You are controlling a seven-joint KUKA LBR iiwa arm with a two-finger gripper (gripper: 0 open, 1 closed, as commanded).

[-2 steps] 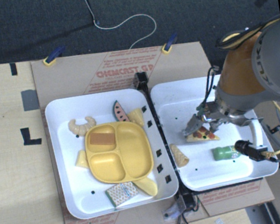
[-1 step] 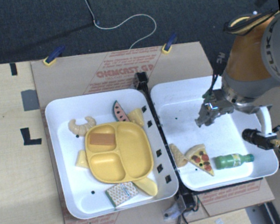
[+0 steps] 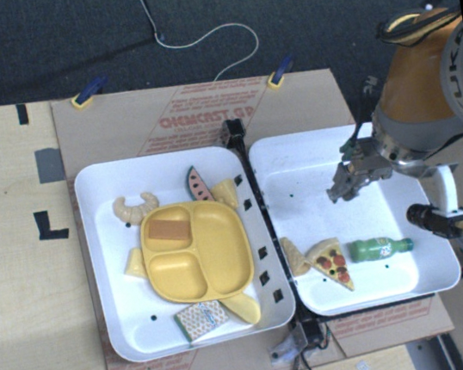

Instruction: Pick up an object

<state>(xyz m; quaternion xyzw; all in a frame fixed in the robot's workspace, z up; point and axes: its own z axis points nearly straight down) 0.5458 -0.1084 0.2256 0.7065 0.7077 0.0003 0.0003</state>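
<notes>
Hovering over the upper middle of the right shallow white bin (image 3: 420, 276), my end effector (image 3: 343, 190) is pointing down toward bare bin floor; whether it is spread or closed I cannot tell, and I am seeing nothing caught in it.

Working downward in size: the cardboard-covered bench (image 3: 305, 98) is carrying both bins, and the left white bin (image 3: 101, 244) is holding a yellow compartmented plastic plate (image 3: 201, 254) ringed by toy food.

My likeliest target is lying near the front of the right bin, well apart from me: a small green plastic bottle (image 3: 378, 248) on its side. I am judging it light, stiff and slick, prone to rolling, so I would be closing across its round body at mid-length. Just left of it a toy pizza slice (image 3: 331, 261) is lying flat, harder to grip.
</notes>
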